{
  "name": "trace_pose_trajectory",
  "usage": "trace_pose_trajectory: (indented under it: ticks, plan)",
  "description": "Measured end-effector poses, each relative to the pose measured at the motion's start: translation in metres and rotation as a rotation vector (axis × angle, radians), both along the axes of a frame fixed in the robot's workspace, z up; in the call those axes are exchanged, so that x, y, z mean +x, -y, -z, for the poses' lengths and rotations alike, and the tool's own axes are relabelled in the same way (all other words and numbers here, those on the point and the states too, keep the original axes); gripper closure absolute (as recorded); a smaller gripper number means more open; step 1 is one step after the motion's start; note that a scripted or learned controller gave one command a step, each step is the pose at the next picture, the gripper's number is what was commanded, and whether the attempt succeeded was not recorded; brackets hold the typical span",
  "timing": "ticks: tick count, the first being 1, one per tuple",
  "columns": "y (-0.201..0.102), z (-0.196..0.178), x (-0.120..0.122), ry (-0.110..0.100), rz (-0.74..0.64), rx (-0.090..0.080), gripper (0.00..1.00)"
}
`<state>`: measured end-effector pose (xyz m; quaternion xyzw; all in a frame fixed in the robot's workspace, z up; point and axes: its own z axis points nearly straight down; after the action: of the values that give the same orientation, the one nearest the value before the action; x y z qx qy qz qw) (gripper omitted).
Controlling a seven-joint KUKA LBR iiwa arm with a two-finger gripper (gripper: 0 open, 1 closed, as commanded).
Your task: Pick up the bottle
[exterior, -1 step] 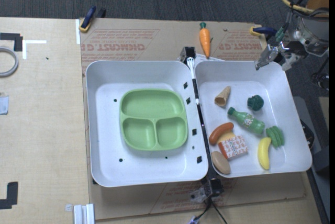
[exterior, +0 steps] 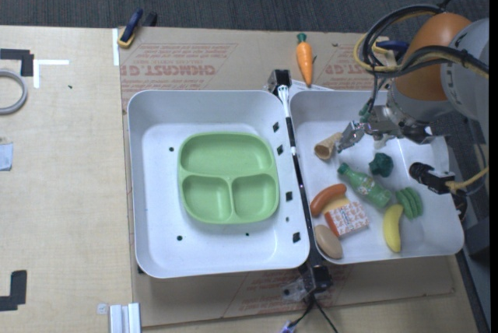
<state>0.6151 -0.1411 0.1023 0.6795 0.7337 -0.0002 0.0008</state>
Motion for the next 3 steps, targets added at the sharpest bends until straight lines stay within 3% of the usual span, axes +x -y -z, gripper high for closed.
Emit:
trace_pose_trajectory:
  ticks: [1, 2, 3]
  plan:
    - [-0.018, 0.01, -0.055, -0.001, 0.042, 0.001, 0.0]
    - [-0.018, 0.0, -0.055, 0.0, 0.045, 0.001, 1.0]
    - [-0.061, -0.159, -0.084, -0.001, 0.199, 0.0, 1.0]
